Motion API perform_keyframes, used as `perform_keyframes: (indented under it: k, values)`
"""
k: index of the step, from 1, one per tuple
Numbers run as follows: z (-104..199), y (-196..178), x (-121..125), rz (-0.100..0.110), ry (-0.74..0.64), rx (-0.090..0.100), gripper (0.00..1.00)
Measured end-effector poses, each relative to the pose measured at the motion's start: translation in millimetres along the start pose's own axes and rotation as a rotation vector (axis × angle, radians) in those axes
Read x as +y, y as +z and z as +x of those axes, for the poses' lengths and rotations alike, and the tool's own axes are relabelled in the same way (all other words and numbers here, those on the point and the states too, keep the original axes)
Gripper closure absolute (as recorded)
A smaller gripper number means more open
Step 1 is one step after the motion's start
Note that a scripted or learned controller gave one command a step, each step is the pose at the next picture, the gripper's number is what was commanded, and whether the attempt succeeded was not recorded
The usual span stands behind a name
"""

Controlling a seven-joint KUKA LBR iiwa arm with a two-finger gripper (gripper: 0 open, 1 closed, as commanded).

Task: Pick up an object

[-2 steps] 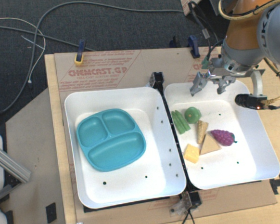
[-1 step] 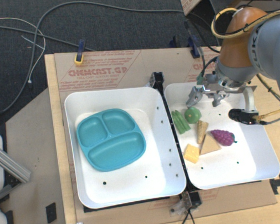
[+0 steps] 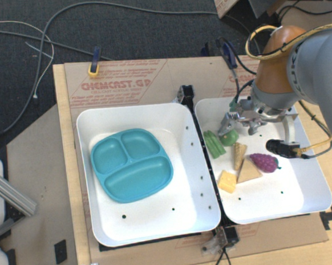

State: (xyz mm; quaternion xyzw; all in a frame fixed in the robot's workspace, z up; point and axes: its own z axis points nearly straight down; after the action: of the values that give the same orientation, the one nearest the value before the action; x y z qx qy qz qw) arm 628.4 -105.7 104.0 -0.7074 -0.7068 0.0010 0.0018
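Hovering over the right bin's [image 3: 309, 201] far-left corner, the hand [image 3: 232, 125] sits low above a small green piece [image 3: 230, 136]; whether it is clenched or released I cannot tell. A green pickle-like piece [image 3: 214, 144] lies just left of it, long axis running near to far along the bin's left wall.
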Motion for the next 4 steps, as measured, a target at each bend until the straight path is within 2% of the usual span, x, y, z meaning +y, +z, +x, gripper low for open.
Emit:
perform_keyframes:
  k: [1,2,4]
  values:
    - [1,20,0,0.000,-0.001,0.000,0.00]
    - [1,7,1,-0.003,0.000,0.001,1.00]
    - [9,-86,10,-0.006,-0.002,-0.001,1.00]
